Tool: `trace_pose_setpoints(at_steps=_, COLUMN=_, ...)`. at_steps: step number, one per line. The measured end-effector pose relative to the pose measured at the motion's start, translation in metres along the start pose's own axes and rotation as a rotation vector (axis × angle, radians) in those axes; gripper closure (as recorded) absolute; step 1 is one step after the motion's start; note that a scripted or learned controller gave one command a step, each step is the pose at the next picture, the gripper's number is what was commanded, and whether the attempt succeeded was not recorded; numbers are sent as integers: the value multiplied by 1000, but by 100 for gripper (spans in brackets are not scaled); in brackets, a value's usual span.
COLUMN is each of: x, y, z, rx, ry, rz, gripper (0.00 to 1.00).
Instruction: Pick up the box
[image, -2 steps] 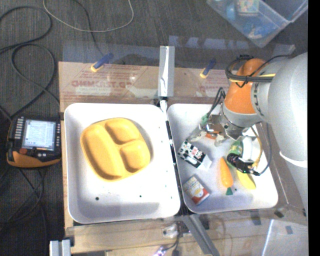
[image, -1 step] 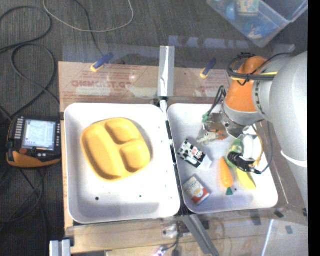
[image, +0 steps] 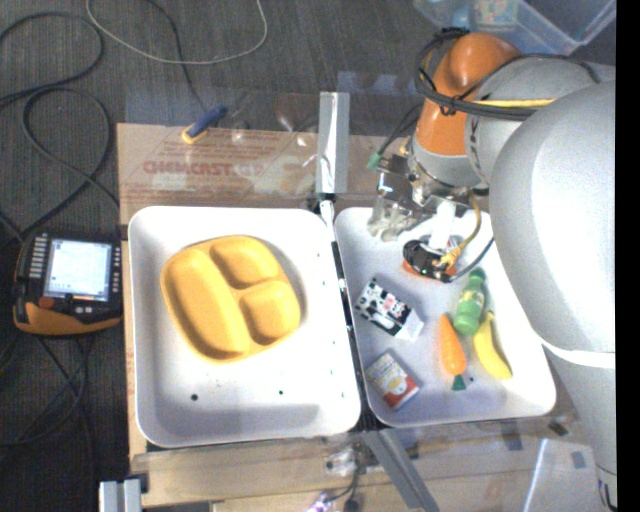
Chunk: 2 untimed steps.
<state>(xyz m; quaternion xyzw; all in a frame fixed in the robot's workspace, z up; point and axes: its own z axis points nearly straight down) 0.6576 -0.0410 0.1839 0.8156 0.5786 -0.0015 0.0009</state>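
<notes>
White-patterned box (image: 387, 306) lies at five o'clock from the hand (image: 392, 215) (grip unreadable), so a straight descent risks closing on nothing.

Faint red lettering runs across the cardboard sheet (image: 215, 165) behind the bins, too washed out to read; print on the small boxes is likewise illegible.

Bench (image: 220, 165) bears two white bins (image: 150, 300) side by side.
</notes>
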Motion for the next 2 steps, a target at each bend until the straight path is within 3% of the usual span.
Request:
trace_pose_setpoints(at_steps=1, x=72, y=-25, z=-56, rx=0, ry=-1, rz=150, gripper=100)
trace_pose_setpoints(at_steps=2, x=139, y=-63, z=-132, rx=4, ry=0, rz=662, gripper=100)
